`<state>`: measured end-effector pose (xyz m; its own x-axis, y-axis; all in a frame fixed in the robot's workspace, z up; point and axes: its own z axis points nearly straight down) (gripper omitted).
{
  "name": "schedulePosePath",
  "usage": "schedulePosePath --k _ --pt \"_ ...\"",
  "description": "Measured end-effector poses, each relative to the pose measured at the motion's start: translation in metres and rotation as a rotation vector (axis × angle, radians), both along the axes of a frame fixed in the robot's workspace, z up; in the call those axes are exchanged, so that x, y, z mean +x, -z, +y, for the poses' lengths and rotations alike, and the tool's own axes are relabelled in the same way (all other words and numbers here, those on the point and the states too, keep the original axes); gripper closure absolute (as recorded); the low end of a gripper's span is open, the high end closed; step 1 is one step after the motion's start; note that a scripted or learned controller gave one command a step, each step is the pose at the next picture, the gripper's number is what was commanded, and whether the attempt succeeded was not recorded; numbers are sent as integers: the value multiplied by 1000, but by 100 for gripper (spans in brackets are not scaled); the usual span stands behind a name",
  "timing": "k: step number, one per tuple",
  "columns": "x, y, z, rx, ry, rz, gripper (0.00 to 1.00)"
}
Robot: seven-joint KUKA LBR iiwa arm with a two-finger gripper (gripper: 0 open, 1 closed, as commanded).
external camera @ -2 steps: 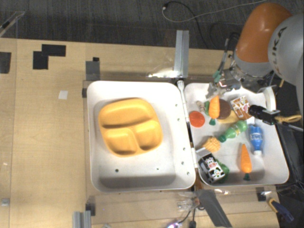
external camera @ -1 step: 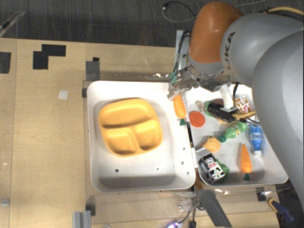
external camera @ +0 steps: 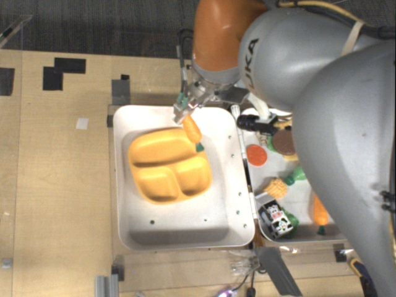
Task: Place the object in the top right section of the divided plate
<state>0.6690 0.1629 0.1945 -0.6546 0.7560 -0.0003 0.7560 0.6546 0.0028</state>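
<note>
A yellow divided plate (external camera: 162,179) lies in the left white bin (external camera: 179,235), with one long section at the back and two smaller ones in front. My gripper (external camera: 184,111) hangs over the plate's back right corner. Its fingers are shut on the upper end of a small orange carrot (external camera: 192,129). The carrot tilts down and to the right, and its green tip (external camera: 199,146) is at the plate's right rim, beside the back section. The arm's orange band and grey links cover the view's upper right.
The right bin (external camera: 298,239) holds a red disc (external camera: 257,156), a brown round piece (external camera: 284,142), a corn cob (external camera: 276,187), a green item (external camera: 298,174), a second carrot (external camera: 320,213) and a black-and-white carton (external camera: 276,219). The arm hides much of that bin.
</note>
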Motion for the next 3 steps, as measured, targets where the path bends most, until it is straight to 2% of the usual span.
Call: schedulePosePath --k 1,2,3 --pt "-7 85 34 1 -613 -6 100" --pt "-15 92 67 -12 -925 -31 100" --pt "-4 99 37 14 -1307 -8 100"
